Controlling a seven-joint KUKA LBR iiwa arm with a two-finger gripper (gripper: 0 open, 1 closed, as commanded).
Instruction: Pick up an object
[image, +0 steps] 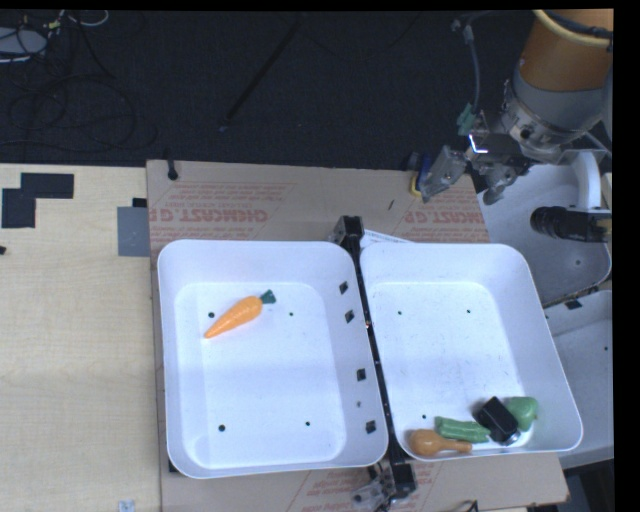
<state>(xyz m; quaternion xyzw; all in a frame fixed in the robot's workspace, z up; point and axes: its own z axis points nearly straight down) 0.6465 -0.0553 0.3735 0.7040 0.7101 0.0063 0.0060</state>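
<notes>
Your gripper (447, 172) hangs above the bench behind the right bin (545, 310), well apart from everything; can't tell its finger state. Carrot (238, 314) lies in left bin (170, 330). Green veg (463, 429), black block (497, 419), orange piece (437, 443) crowd right bin's near corner.

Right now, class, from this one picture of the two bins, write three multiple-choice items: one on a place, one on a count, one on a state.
1. Where does the carrot lie?
A. left bin
B. right bin
C. on the cardboard

2. How many things lie in the right bin?
A. one
B. four
C. seven

3. Where is the gripper?
A. down in the left bin
B. pressed on the carrot
C. raised beyond the bins' far side

Answers: 1 A, it lies inside the left bin. 2 B, four huddle at its near corner. 3 C, it hangs over the cardboard.
</notes>
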